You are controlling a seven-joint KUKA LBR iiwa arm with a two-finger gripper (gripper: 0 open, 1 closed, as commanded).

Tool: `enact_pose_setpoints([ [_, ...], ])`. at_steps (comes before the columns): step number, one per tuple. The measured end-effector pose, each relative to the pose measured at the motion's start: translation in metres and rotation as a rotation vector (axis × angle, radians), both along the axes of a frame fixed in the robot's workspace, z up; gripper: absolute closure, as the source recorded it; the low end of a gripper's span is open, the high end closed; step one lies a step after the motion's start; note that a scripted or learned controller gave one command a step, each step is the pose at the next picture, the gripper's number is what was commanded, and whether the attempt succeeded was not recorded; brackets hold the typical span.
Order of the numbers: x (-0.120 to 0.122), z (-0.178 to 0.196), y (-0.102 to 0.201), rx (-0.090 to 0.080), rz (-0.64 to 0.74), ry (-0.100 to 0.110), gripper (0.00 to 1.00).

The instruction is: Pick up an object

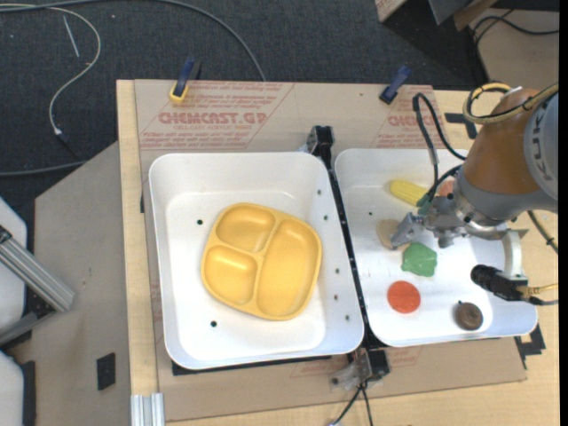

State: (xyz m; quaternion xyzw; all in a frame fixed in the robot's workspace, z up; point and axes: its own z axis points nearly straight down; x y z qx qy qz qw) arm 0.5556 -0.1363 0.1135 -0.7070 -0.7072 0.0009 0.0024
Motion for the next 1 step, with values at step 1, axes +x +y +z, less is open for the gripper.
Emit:
enact_pose_setpoints([
  [1,0.0008,0.0136,0.0,-0.001,-0.001,-0.004,1.0],
])
